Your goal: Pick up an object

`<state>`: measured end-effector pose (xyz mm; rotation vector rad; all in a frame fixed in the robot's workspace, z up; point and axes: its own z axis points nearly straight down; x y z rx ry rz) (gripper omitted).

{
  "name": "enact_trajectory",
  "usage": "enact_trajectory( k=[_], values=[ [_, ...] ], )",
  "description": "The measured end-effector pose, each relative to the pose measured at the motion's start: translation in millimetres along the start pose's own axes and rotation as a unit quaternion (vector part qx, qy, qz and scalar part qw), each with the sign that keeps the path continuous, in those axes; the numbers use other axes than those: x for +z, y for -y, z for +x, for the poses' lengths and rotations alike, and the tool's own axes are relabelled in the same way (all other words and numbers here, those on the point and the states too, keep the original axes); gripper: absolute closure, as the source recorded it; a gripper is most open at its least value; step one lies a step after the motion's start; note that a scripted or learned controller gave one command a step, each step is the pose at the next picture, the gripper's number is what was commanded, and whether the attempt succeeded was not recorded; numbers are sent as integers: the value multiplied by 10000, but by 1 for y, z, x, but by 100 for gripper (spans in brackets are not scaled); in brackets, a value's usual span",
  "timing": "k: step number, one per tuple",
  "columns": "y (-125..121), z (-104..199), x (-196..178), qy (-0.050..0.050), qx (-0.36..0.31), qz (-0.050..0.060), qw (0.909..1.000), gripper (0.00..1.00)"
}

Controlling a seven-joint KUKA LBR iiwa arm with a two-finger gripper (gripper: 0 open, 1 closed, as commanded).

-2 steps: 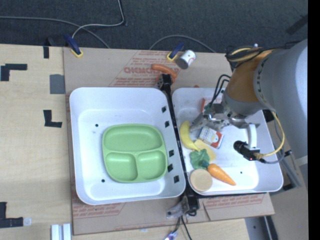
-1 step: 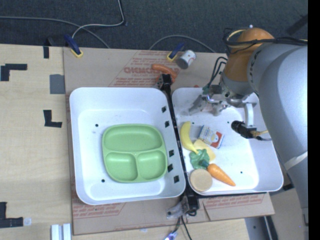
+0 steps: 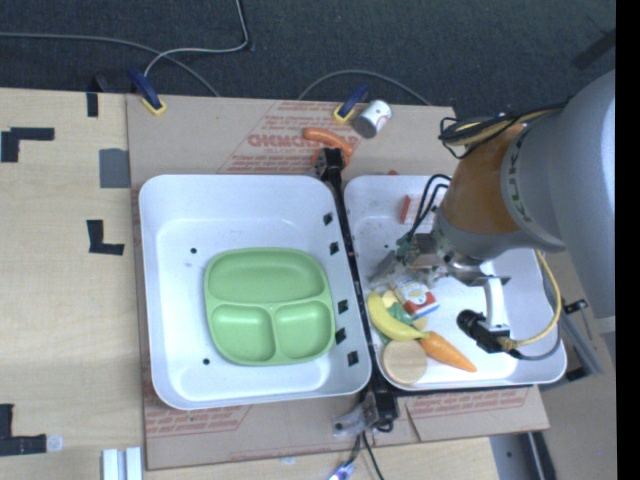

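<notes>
- The arm [image 3: 520,183] reaches in over the right bin [image 3: 540,368] from the right, and its hand [image 3: 418,255] sits low over the near-left part of that bin, just above the heap of small things
- Whether the hand is open or closed, I cannot tell; the wrist hides that part, and nothing can be seen caught in it
- The things to pick lie crowded together in the right bin: a banana [image 3: 392,320], a carrot [image 3: 447,351] beside it, a small red and white packet [image 3: 415,299] just above the banana, and a pale round disc [image 3: 404,365] at the near edge
- Because they touch one another, a descent here could likely land on two at once, or push one aside instead of gripping it
- The banana is curved and smooth, so I judge it may roll or slip out of a pinch that is off centre
- The heap lies close to the wall between the bins, and the hand might strike that rim on its way down
- The green divided plate [image 3: 270,303] in the left bin [image 3: 170,218] lies well apart and seems out of harm's way
- The yellow cable [image 3: 553,303] loops near the carrot and could snag it
</notes>
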<state>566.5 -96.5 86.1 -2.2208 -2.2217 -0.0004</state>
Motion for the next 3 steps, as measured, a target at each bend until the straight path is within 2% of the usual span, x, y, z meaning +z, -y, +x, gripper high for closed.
enact_trajectory(
  k=[1, 2, 3],
  values=[
    [-62, -14, 0, 9, -7, -23, 10000, 0],
    [31, -23, 0, 8, 8, -7, 10000, 0],
    [30, -24, -10, 18, 2, -23, 10000, 100]
  ],
)
